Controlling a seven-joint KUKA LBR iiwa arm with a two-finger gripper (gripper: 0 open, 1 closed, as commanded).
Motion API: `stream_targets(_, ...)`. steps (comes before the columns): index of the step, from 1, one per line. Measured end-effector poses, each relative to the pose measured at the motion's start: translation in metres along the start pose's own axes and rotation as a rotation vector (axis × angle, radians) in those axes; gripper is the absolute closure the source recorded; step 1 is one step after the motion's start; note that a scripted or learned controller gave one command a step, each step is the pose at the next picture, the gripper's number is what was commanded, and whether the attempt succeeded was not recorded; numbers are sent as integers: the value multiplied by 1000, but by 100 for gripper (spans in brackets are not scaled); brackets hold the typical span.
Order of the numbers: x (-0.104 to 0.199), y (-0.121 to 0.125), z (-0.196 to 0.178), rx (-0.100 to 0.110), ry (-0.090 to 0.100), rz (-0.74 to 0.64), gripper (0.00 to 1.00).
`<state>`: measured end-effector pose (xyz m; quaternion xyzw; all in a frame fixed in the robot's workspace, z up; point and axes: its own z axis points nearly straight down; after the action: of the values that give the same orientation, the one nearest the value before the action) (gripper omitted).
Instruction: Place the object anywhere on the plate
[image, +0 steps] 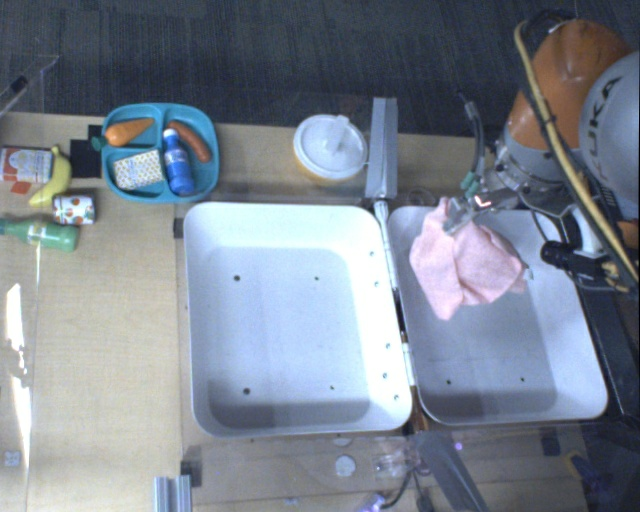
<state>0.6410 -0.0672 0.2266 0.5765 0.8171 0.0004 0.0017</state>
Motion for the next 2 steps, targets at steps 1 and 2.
stream_targets(1, 1, 2, 1, 0, 0, -7, 100)
stream_targets(2, 60, 2, -1, -1, 2, -410, 100)
